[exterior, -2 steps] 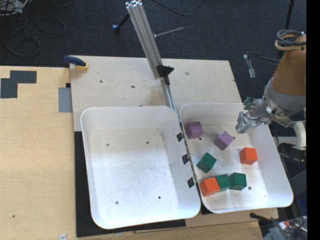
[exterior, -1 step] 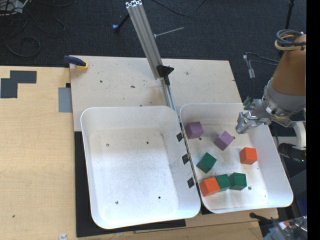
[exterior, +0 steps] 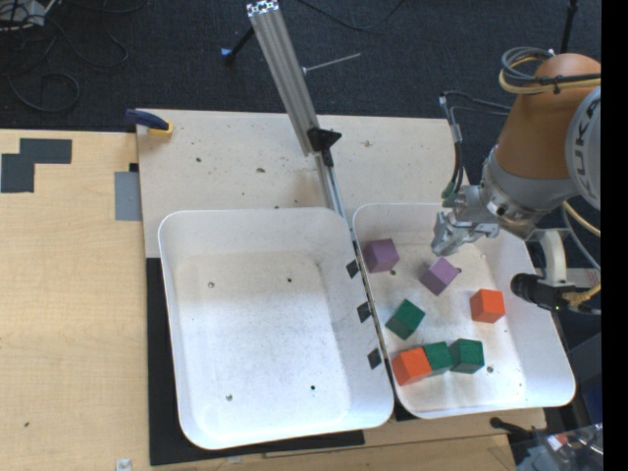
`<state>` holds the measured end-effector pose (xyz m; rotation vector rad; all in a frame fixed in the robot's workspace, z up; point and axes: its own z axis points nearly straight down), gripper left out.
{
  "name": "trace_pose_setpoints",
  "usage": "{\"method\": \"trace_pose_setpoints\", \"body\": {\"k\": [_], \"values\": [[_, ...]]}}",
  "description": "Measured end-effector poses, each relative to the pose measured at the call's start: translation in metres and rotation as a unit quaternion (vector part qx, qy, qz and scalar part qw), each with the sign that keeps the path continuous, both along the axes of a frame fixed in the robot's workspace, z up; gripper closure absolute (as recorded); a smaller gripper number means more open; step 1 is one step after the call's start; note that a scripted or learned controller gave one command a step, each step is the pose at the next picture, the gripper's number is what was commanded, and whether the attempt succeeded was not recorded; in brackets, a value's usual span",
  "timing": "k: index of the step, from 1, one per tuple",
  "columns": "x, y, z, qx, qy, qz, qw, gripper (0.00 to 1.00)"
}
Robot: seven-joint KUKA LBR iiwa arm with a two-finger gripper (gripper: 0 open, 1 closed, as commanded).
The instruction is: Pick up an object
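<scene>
Gripper (exterior: 453, 245) is seen low over the right bin (exterior: 549, 381); finger state cannot be told. A purple block (exterior: 440, 275) is noted just below it, not held.

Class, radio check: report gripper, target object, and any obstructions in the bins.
Gripper poised just above tilted purple cube, right white bin. Nothing seen gripped. Second purple cube and orange cube nearby, apart.

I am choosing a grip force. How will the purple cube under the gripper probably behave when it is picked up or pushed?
The purple cube looks solid with flat faces, so it is probably stiff and unlikely to roll. It sits turned at an angle beneath the gripper, so it may twist between the fingers. Standing apart from its neighbours, it would probably slide on the smooth white bin.
</scene>
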<state>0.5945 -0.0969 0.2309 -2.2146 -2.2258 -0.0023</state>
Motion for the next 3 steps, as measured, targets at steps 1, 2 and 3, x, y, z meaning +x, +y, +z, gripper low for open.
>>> {"method": "trace_pose_setpoints", "body": {"k": [1, 2, 3], "values": [[0.000, 0.053, -0.010, 0.0001, 0.002, -0.001, 1.0000, 1.00], [0.012, 0.114, -0.004, 0.0002, 0.001, 0.000, 1.0000, 1.00], [0.022, 0.162, 0.004, 0.0000, 0.000, 0.000, 1.0000, 1.00]]}}
